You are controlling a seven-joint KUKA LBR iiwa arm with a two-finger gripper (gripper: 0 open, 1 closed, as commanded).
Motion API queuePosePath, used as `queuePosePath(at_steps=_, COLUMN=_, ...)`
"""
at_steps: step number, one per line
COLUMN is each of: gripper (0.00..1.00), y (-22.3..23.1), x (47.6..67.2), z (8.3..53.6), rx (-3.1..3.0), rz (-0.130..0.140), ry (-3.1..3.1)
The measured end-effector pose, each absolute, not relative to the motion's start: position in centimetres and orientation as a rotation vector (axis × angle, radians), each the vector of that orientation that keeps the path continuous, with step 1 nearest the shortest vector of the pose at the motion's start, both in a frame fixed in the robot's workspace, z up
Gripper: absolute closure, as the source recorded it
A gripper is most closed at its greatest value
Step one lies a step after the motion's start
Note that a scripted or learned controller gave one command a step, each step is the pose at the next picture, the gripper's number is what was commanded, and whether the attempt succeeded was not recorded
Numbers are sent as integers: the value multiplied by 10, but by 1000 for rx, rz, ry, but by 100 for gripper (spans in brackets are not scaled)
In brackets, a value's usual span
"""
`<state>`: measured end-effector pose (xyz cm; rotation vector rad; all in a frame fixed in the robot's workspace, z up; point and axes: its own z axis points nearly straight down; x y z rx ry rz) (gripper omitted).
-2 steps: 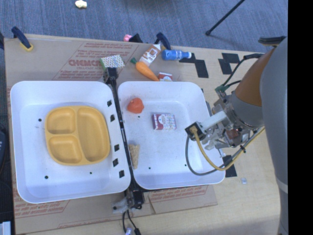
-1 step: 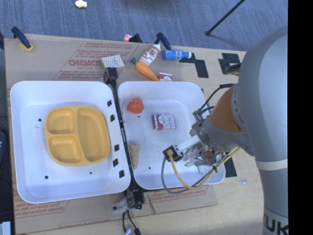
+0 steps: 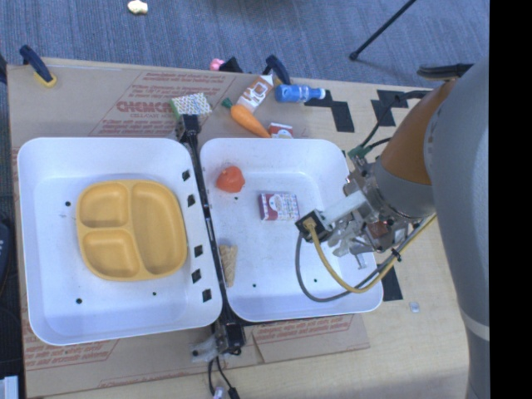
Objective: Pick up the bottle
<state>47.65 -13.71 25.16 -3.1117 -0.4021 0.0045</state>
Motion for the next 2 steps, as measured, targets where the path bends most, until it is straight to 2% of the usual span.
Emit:
queuePosePath(at_steps=1, gripper=100, y=-146, x=477, z=342, rx=-3121, rz=4, ry=-325)
queuePosePath(at_steps=2, gripper=100, y=-193, x=475, z=239, rx=-3114, rz=8, ry=-380)
